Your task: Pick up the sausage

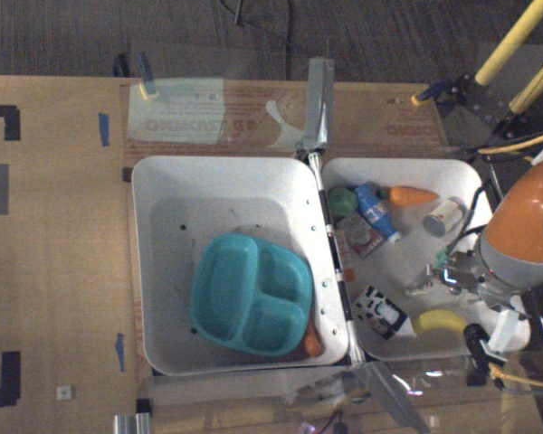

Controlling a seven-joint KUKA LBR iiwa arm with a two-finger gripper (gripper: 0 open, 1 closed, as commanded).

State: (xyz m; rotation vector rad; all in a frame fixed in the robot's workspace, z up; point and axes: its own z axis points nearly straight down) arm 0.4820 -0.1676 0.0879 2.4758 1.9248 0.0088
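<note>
Two bins on the worktop; where is item one, the sausage? (clerk)

Left bin, at 5 o'clock. I take the small orange-brown stub to be the sausage; it is mostly hidden, wedged between the teal plate and the bin's corner wall. (checker)

Item two, the tool? (clerk)

The tool is in the right bin, at that bin's 4 o'clock, well apart from the sausage. Open or closed: cannot tell. Nothing is visibly held. (checker)

Risks to enter? (clerk)

Three, all judgement. First, the tool is over the wrong bin, so a descent here would meet the banana or the black-and-white box at its 6 to 8 o'clock. Second, the divider wall stands between tool and target, so a low crossing could clip it. Third, the sausage sits tight in a corner, so the plate rim or bin wall may block a grasp, or the plate may be nudged and cover it. (checker)

Materials and shapes? (clerk)

Bins: smooth white, shallow, with rounded corners. Plate: glossy teal plastic, three compartments, rounded outline. Sausage: a short rounded end, likely slick and prone to rolling. Banana: yellow, curved. Worktop: flat, tan and matt. (checker)
</note>
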